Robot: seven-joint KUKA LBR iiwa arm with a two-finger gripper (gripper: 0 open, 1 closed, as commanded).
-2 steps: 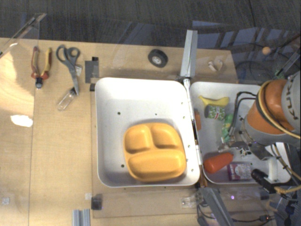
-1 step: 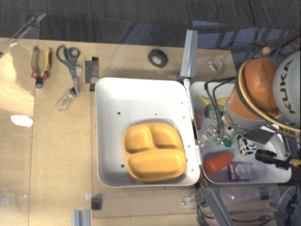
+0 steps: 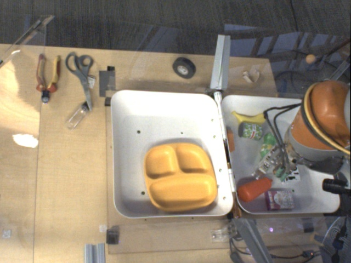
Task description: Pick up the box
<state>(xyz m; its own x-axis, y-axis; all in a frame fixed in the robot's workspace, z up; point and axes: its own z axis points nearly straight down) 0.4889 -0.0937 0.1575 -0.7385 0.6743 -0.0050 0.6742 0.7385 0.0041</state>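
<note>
Your arm (image 3: 323,119) comes in from 3 o'clock and hangs over the right bin (image 3: 329,206), orange band up, wrist pointing down toward the clutter. The pincer (image 3: 278,163) sits low among the items, but you can't tell whether it's apart or together. The box (image 3: 279,199), purple, lies flat near the bin's 6 o'clock rim, just beside an orange-red item (image 3: 253,189); a yellow divided tray (image 3: 180,175) sits in the left bin (image 3: 131,147).
</note>
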